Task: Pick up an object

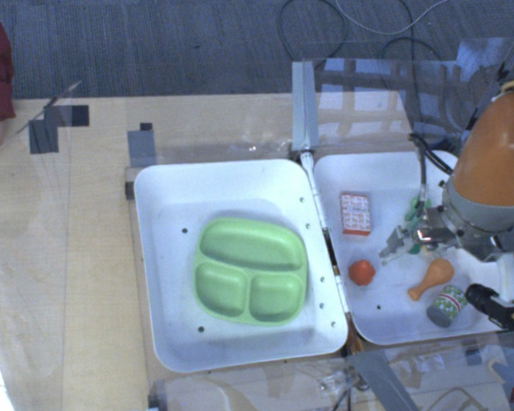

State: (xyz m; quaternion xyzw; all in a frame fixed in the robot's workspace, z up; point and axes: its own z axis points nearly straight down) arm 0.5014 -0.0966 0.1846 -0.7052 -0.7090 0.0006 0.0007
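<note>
In the right bin [387,168] lie a small red and white box [355,213], a red-orange ball [361,273], a tan drumstick-shaped toy [431,279] and a small patterned can [446,305] on its side. My gripper [407,238] hangs over the middle of this bin, right of the box and above the drumstick toy. Something green [413,207] shows just behind the fingers. The arm's orange band [499,154] fills the bin's right side and hides what is under it.
The left bin [163,199] holds a green divided plate [249,270] with three compartments. A metal post [303,108] stands between the bins at the back. Black cables loop over the floor behind the right bin.
</note>
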